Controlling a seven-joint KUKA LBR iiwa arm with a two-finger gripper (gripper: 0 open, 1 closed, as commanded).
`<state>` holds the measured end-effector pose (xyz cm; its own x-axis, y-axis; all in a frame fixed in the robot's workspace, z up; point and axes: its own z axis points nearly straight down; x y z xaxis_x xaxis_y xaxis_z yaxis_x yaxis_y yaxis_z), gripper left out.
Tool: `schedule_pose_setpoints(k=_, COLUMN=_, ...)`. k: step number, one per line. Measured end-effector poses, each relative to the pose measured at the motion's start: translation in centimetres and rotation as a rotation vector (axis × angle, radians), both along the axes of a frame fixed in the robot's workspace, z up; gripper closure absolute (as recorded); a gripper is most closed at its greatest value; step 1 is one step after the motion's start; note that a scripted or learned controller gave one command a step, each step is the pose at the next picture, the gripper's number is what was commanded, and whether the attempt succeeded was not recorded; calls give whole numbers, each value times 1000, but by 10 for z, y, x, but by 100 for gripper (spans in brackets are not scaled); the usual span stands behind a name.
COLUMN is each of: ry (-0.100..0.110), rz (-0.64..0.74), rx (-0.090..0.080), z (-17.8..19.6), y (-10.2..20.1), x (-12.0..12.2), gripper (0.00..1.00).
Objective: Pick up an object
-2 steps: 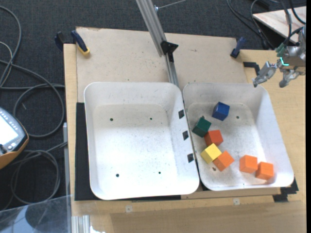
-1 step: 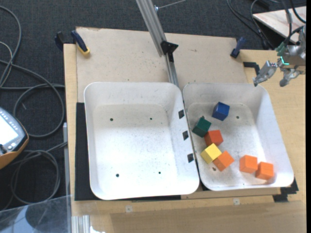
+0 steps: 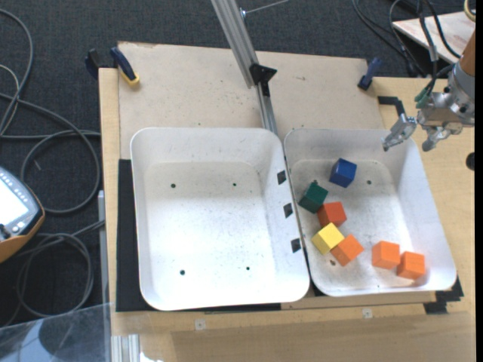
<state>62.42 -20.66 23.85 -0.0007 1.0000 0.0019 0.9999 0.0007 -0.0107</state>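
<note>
Several small blocks lie in the right bin (image 3: 423,202): a blue cube (image 3: 343,172) towards the back, a dark green one (image 3: 313,197), a red-orange one (image 3: 331,214), a yellow one (image 3: 328,237), and orange ones (image 3: 347,250) (image 3: 386,255) (image 3: 412,265) along the front. My gripper (image 3: 413,136) hangs at the far right, above the right bin's back right corner, well clear of the blocks. Its two fingers are spread apart with nothing between them.
The left bin (image 3: 151,225) sits beside the right one. A metal pole (image 3: 240,44) slants up from the back between the bins. Blue clamps (image 3: 125,65) (image 3: 369,74) grip the board's back edge. Cables and a device lie on the floor at left.
</note>
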Motion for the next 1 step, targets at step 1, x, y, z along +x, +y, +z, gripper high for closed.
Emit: schedule_pose_setpoints(k=1, ry=2, rz=0, rx=1, z=-58, y=-3, x=-10, gripper=0)
